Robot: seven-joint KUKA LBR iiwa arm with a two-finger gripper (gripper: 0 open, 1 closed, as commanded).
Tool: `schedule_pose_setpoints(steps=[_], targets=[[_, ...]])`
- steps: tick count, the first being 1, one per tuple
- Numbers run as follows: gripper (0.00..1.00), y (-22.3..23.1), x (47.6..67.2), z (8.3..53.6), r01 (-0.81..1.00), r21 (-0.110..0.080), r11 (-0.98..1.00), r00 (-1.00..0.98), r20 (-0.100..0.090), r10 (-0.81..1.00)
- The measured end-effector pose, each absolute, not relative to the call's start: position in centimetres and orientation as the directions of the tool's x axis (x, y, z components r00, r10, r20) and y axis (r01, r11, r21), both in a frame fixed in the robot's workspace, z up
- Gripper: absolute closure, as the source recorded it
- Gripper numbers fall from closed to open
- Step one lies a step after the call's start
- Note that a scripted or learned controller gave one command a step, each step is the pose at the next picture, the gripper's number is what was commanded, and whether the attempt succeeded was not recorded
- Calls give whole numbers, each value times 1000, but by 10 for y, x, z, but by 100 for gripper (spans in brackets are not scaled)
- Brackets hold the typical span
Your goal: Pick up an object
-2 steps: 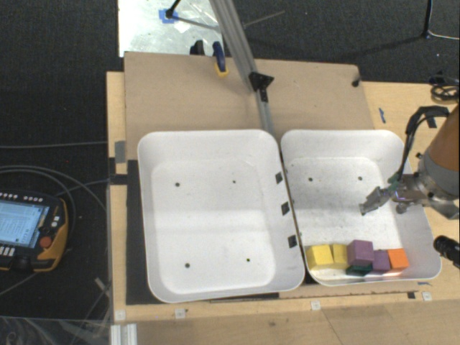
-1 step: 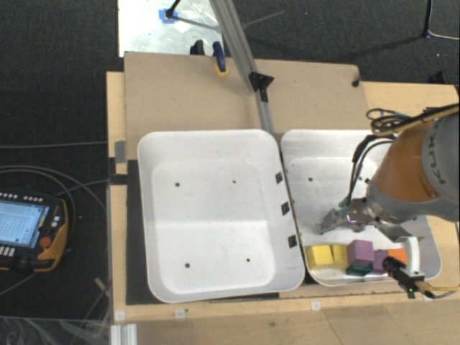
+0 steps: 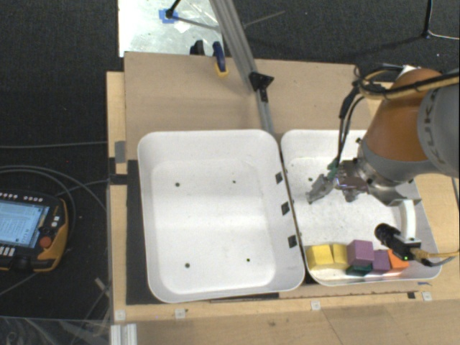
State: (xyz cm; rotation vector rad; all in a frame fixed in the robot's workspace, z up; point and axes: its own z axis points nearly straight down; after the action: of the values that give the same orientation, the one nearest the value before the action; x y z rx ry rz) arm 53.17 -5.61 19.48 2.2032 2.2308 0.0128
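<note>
Several small blocks lie in a row along the near edge of the right bin (image 3: 316, 149): a yellow block (image 3: 327, 256), a purple block (image 3: 361, 251), a dark green piece (image 3: 357, 269), a mauve block (image 3: 381, 260) and an orange piece (image 3: 399, 263). My gripper (image 3: 318, 190) hangs over the middle of the right bin, near its left wall, pointing left. It is well behind the row of blocks and touches none of them. Nothing shows in its grasp.
The left bin (image 3: 154, 157) sits beside the right one, with black clips (image 3: 285, 208) along the shared wall. A grey pole (image 3: 241, 45) slants down to the back of the bins. A teach pendant (image 3: 29, 228) lies off the bench at left.
</note>
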Motion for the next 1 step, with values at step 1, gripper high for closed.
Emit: schedule_pose_setpoints(steps=[1], targets=[[0, -67, 563, 205, 1000, 6, 8, -8, -1, 1000]])
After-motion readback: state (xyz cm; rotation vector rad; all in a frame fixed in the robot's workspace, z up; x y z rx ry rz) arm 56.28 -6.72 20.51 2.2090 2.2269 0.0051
